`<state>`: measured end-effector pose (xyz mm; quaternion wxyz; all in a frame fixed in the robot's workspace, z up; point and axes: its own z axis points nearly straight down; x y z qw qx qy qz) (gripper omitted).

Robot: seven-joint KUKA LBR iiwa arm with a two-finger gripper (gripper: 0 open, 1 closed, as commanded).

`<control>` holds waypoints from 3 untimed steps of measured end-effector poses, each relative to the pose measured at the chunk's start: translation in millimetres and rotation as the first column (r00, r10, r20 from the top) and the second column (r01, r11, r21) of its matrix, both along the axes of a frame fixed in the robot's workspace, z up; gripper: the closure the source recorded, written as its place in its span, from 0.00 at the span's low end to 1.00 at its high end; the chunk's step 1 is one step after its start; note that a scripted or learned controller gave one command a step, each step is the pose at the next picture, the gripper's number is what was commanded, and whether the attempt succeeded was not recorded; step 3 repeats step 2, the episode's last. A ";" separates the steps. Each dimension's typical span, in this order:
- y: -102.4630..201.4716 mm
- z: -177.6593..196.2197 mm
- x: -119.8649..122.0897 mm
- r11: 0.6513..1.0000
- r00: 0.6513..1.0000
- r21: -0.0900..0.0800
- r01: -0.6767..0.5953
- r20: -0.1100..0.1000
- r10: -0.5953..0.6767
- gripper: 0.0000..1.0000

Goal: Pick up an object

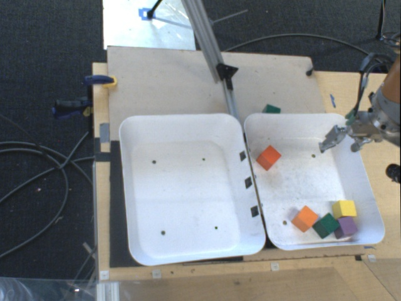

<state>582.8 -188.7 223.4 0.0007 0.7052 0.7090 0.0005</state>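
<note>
Grey two-finger gripper (343, 140) over right shallow white bin (294, 125), jaws spread and empty, orange cube (268, 157) apart, four coloured blocks (326, 220) clustered in near corner.

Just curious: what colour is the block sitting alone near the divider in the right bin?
Orange block, seen plainly in the camera view.

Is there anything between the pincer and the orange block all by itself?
No. From the camera view, just bare white bin floor lies between the pincer and the lone orange block.

Five blocks (326, 220) lie in right bin (357, 168).
</note>
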 end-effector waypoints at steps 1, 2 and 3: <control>77.2 -81.8 63.3 1.000 1.000 0.004 -0.008 -0.001 0.008 0.00; 95.2 -113.0 6.9 1.000 1.000 -0.002 0.001 0.017 -0.001 0.00; 95.2 -113.0 6.9 1.000 1.000 -0.002 0.001 0.017 -0.001 0.00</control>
